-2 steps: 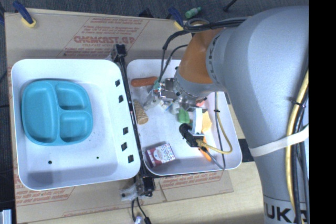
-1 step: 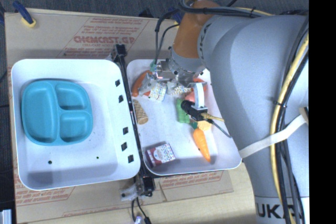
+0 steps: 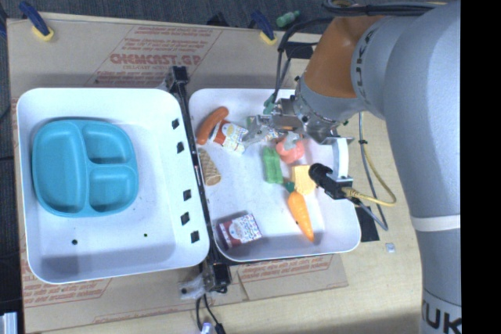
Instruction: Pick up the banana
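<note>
We see the end effector (image 3: pixel 270 123) low over the right bin (image 3: pixel 235 199), its grip unreadable, apparently reaching for the banana (image 3: pixel 304 178), which lies beside a carrot (image 3: pixel 301 217).

A cardboard-covered bench (image 3: pixel 156 51) bears two white bins, left (image 3: pixel 47 262) and right (image 3: pixel 258 102), touching side by side.

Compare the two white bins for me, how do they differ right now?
The left bin holds one large item, a blue divided plate, while the right bin holds many small items, among them a carrot, a hot dog and a small red packet. The gripper sits over the right bin, not over the left bin. Both are shallow, white and set side by side.
</note>
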You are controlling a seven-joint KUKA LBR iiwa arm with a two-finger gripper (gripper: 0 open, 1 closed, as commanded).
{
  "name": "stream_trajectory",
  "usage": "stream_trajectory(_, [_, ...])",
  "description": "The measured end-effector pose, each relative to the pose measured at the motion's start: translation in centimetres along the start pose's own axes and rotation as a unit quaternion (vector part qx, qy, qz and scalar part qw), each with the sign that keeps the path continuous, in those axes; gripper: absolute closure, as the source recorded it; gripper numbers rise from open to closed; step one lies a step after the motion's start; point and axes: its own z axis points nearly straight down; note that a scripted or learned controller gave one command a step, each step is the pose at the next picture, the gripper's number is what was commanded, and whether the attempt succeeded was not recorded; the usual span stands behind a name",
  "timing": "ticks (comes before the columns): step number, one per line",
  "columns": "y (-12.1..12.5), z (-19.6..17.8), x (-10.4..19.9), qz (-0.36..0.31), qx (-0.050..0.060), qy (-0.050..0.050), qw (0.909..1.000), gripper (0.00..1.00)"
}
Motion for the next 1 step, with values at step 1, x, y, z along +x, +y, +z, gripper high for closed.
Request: stream_trajectory(1, [-1.47, -2.33, 7.75, 0.108, 0.000, 0.000, 0.9941, 0.00])
